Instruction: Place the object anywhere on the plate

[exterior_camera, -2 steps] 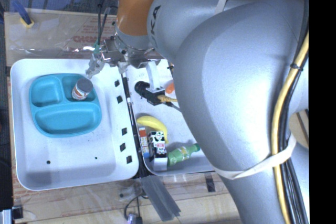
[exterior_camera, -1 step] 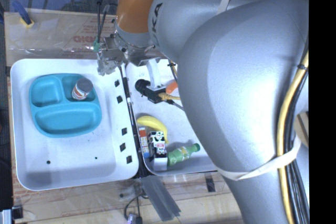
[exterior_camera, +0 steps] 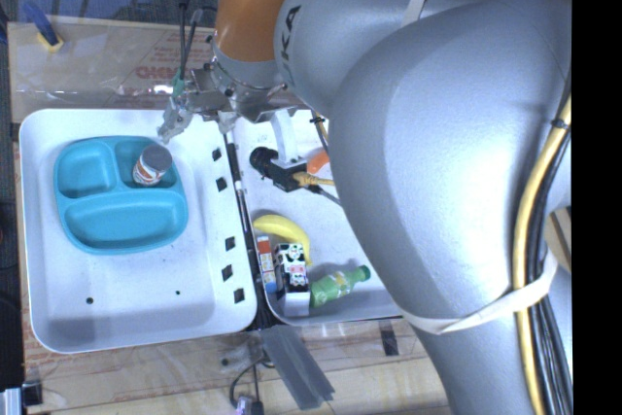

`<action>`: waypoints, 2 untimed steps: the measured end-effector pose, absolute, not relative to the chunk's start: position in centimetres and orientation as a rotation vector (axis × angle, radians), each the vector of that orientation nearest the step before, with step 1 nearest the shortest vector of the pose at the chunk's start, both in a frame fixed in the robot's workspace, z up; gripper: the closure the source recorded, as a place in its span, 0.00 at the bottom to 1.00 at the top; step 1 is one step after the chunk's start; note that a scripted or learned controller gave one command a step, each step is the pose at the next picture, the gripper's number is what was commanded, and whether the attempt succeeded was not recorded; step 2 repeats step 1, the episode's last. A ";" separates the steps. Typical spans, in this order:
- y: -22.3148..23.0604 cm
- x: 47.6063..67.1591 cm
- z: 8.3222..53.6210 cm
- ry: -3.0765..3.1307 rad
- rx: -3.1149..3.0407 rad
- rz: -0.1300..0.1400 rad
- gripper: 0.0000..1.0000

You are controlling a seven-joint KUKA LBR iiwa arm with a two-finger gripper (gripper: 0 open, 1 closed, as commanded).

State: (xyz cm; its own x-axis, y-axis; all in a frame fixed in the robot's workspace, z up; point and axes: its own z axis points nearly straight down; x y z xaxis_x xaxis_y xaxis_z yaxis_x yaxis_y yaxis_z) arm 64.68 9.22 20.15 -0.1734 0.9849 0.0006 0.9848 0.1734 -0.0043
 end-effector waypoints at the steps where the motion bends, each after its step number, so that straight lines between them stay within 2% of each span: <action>1: 14.0 64.9 10.2 -2.150 -2.288 0.001 0.00; 2: 14.0 64.9 10.2 -2.150 -2.288 0.001 0.00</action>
